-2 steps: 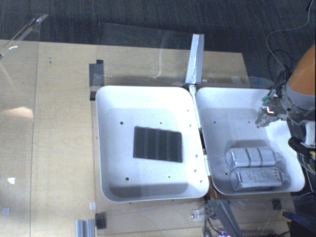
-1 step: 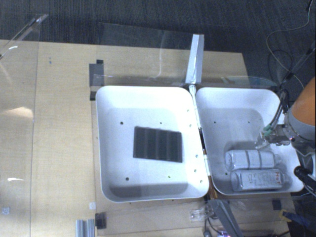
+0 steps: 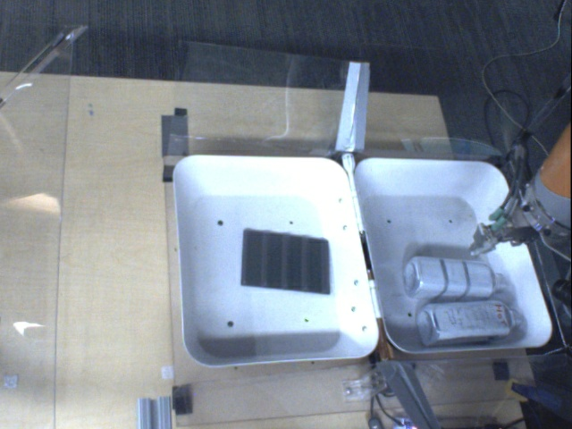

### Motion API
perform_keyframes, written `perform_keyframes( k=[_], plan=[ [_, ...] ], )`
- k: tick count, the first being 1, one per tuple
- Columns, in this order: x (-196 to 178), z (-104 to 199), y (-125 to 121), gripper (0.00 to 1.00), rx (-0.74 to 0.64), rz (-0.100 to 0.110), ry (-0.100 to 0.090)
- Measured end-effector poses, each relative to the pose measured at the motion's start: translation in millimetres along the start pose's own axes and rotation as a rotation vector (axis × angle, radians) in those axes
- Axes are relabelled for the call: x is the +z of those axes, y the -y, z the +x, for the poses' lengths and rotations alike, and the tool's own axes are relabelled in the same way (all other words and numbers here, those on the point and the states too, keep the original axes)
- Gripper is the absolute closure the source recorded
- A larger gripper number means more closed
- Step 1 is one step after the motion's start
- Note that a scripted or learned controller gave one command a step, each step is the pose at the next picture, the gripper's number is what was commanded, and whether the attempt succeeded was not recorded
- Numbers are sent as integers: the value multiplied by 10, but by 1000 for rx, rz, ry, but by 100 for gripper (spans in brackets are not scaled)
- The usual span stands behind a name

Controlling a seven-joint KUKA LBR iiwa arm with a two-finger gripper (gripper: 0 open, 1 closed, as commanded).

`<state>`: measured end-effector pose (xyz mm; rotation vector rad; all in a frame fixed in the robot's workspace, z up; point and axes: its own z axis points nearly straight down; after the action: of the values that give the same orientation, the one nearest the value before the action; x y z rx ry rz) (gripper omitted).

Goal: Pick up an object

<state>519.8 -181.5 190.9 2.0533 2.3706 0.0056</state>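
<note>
From the fixed camera above the bench, the gripper (image 3: 490, 236) is hanging over the right bin (image 3: 420, 181), near its right wall, at the end of the grey arm (image 3: 545, 206) with its orange band, which is reaching in from the right edge. Whether the gripper is apart or together I cannot tell; its tip is showing as a small, blurred, pale shape.

Just below and to the left of that tip, a silvery can (image 3: 450, 277) is lying on its side across the bin floor. It is cylindrical, with a shiny, metallic skin and faint ribs across its body. The tip is sitting close beside the can's upper right end; contact cannot be judged from this angle.

Directly in front of the can, toward the near wall, a second silvery bottle-like item (image 3: 469, 322) is lying on its side too, roughly parallel and touching or nearly touching the can. It is flatter-looking, with a printed label showing reddish marks.

The right bin is a shallow white tray with rounded corners and a matte, smooth surface. The left bin (image 3: 201, 195) is matching it in shape and is holding a dark ribbed rectangular pad (image 3: 286, 261) lying flat near its middle. Both bins are resting side by side on a pale wooden bench (image 3: 98, 239).
</note>
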Motion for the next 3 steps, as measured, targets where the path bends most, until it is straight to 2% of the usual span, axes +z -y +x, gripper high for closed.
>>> perform_keyframes(
  k=[1,2,3],
  plan=[
    [643,-160,78,0,-93,-10,5],
    [518,11,-435,0,-371,-2,1],
    [1004,252,-338,0,-620,-6,6]
  ],
)
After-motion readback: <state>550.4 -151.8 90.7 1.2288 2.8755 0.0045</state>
